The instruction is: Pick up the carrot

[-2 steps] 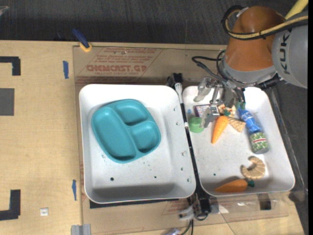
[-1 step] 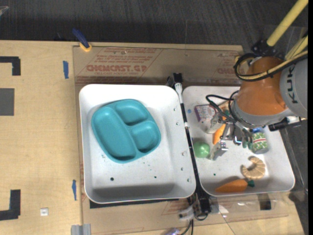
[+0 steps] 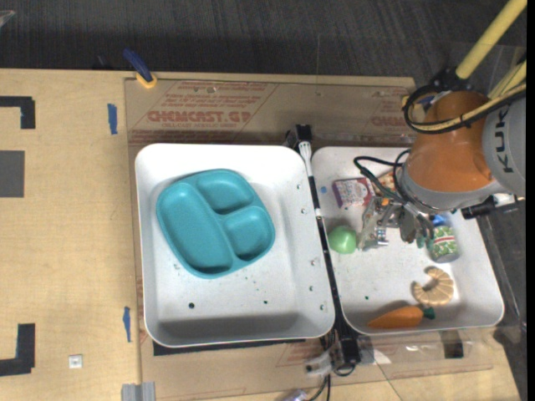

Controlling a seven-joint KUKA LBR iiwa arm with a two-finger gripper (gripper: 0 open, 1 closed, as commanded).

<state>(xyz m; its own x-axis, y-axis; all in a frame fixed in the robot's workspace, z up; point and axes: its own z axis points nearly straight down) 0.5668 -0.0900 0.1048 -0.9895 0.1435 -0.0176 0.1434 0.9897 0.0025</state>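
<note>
The carrot (image 3: 398, 317), orange with a small green top at its right end, lies along the near wall of the right bin (image 3: 489, 307). My gripper (image 3: 376, 234) hangs over the middle of that bin, well behind the carrot and just right of a green ball (image 3: 341, 241). Its metal fingers point down and show nothing between them. The orange wrist band (image 3: 447, 153) sits above it at the bin's back right.
A croissant (image 3: 434, 283) lies just behind the carrot. A small green-labelled can (image 3: 442, 243) stands right of the gripper, and a purple packet (image 3: 351, 192) lies behind it. The left bin (image 3: 159, 307) holds a teal divided plate (image 3: 216, 220).
</note>
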